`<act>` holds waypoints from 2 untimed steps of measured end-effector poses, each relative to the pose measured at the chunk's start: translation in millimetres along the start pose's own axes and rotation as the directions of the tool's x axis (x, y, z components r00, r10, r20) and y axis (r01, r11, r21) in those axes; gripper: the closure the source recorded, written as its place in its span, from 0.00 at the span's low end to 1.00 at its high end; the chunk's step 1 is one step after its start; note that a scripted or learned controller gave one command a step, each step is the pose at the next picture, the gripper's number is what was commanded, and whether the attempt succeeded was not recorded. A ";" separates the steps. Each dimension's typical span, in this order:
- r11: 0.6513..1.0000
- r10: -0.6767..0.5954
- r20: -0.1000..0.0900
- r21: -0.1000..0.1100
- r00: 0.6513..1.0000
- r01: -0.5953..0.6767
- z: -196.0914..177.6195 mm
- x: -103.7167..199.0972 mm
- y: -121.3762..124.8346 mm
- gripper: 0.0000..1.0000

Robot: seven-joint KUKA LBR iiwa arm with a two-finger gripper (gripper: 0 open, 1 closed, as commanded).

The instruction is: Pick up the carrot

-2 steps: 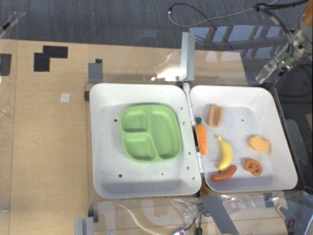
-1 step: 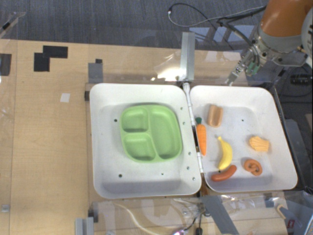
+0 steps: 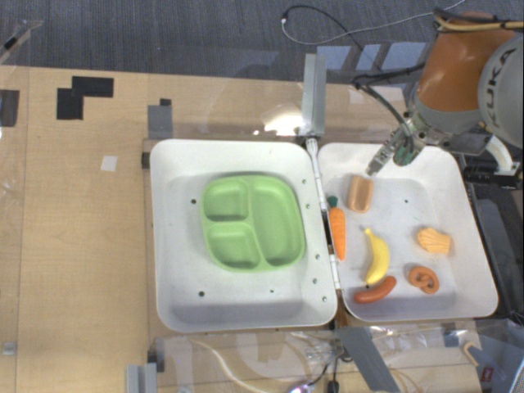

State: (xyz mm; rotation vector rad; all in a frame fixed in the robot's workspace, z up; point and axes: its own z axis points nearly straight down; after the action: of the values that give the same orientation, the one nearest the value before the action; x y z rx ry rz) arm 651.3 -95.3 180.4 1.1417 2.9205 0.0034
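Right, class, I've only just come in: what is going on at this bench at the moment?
A robot arm reaches in from the right, and its gripper hangs over the top of the right bin, holding nothing. The carrot it is meant to pick up lies untouched against that bin's left wall, beside a banana. The left bin holds a green divided plate.

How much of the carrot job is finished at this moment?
Nothing looks done yet. The carrot lies in the right bin, against its left wall, beside the banana. The pincer is over the same bin, near its far edge, just above the bread-coloured piece, and nothing is seen between its tips. Left to do: move to the carrot, grip it and lift.
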 end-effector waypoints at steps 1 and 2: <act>1.000 -0.007 0.003 -0.003 1.000 0.007 -87.7 50.6 17.4 1.00; 1.000 -0.010 0.009 -0.009 1.000 0.010 -100.4 50.1 19.7 1.00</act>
State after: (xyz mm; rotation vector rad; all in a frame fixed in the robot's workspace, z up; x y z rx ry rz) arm 627.2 -46.8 280.6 1.1231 2.9153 0.0119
